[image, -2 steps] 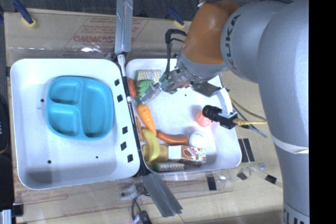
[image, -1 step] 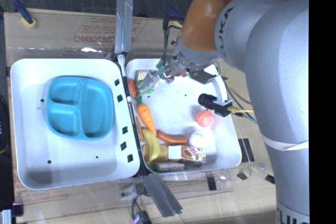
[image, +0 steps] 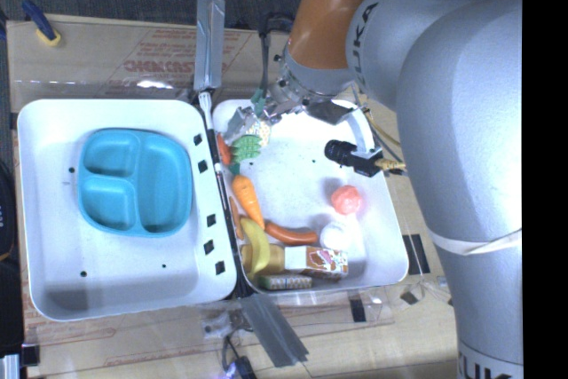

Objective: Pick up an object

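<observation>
My gripper point(image: 251, 122) reaches down into the far left corner of the right bin point(image: 383, 226), under the orange band of the arm. Its tip is right at a yellow and green corn-like toy point(image: 253, 142) lying against the bin's left wall; I cannot tell whether they touch. Beside it is a small red piece point(image: 224, 152). Nearer the front along the left wall lie an orange carrot point(image: 248, 196) and a yellow banana point(image: 256, 247). A brown sausage point(image: 289, 234), a pink ball point(image: 347, 199), a white egg point(image: 335, 236) and a printed packet point(image: 325, 261) lie at the front right.
The left bin point(image: 53, 280) holds a blue divided plate point(image: 136, 180). A black cable fitting point(image: 351, 155) on the wrist hangs over the right bin's middle. The arm's grey bulk covers the bench to the right. A divider wall point(image: 217, 191) separates the bins.
</observation>
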Motion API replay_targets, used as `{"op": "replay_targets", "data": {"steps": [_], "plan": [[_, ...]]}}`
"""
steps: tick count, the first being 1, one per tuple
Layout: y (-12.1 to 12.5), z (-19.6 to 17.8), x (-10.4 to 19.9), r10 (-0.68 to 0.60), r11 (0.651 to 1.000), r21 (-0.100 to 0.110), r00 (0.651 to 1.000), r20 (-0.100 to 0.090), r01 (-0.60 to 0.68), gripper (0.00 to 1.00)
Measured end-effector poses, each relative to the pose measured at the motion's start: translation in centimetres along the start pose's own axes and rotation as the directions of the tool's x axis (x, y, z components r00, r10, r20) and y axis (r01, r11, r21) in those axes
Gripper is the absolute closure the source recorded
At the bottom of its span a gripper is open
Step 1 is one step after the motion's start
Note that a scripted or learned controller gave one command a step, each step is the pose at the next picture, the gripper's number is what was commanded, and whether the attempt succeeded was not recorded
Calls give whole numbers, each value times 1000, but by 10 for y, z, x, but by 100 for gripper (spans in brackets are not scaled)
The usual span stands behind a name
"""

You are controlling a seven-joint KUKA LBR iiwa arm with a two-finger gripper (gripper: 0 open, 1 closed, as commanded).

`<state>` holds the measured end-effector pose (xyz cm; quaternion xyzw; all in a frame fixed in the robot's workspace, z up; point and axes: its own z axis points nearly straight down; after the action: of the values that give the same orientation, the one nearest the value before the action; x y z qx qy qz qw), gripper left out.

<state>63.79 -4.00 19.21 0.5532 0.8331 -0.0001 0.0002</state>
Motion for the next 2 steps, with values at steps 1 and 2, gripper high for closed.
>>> {"op": "replay_targets", "data": {"steps": [1,2], "plan": [[19,0,23,-113,994,-2,994,1,113,0],[30,-1,21,-151,989,-2,989,2,151,0]]}}
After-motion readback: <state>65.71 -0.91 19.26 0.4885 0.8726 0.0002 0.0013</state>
